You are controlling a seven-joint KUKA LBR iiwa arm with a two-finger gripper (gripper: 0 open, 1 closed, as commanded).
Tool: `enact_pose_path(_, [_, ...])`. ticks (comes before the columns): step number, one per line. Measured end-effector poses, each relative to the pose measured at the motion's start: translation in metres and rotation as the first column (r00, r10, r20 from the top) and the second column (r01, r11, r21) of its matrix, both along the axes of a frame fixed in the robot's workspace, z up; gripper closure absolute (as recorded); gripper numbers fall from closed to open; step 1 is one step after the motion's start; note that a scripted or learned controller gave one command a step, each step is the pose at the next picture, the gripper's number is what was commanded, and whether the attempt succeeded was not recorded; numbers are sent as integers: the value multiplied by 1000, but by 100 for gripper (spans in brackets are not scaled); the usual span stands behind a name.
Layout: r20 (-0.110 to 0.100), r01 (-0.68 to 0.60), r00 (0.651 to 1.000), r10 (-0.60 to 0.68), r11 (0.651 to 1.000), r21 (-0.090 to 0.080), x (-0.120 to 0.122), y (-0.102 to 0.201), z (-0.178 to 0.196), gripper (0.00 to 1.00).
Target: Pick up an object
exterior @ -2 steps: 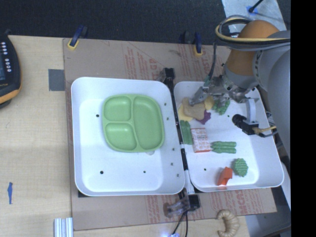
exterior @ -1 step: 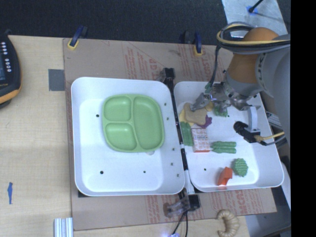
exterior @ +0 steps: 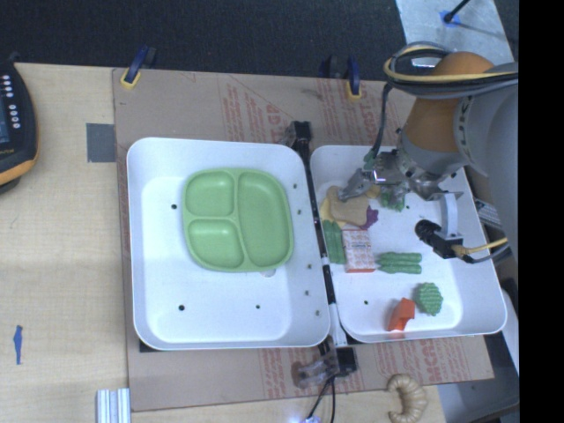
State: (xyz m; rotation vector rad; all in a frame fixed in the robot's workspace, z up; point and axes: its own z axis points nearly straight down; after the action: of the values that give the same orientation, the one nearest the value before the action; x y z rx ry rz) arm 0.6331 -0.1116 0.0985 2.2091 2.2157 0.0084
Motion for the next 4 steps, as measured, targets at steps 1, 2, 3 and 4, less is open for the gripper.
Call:
enact_pose_path(1, [0,1,1000,-1,1000,3,-7,-2,0,0])
enact_pose_path(2, [-3,-1,1000,1,1000,6,-10,-10,0,0])
enact_pose_path(3, [0,1,1000,-1,1000,2,-51,-11,0,0])
enact_pose_path(4, [-2,-1,1000,1,1000,3,-49,-11,10,100])
